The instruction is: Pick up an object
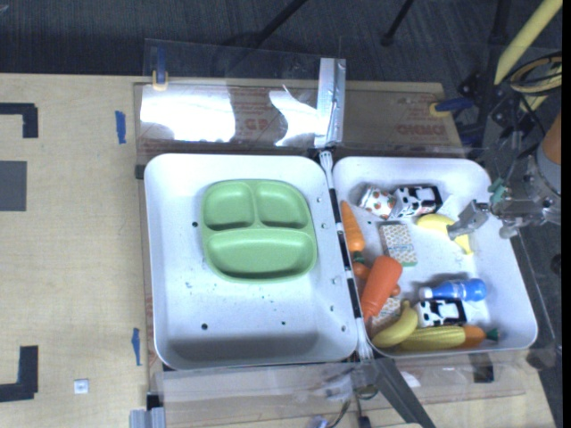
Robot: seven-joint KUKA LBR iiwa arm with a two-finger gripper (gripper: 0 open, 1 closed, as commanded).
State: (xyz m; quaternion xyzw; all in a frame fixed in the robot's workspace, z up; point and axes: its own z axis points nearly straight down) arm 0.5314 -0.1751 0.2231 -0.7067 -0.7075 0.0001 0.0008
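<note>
At the frame's right edge the gripper [489,210], its grip state unclear, hovers above the crowded right bin [516,266], where tightly packed toy carrot [382,282] and bananas [419,330] could spoil a grasp.

faint reddish printing runs along the brown cardboard panel [406,125] behind the two bins, at the upper middle and upper right of the frame, but it is too blurred to read. nothing else carries legible lettering.

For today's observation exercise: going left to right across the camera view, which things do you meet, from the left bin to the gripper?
Left bin → green divided plate → large orange carrot → blue-capped bottle → gripper.
</note>
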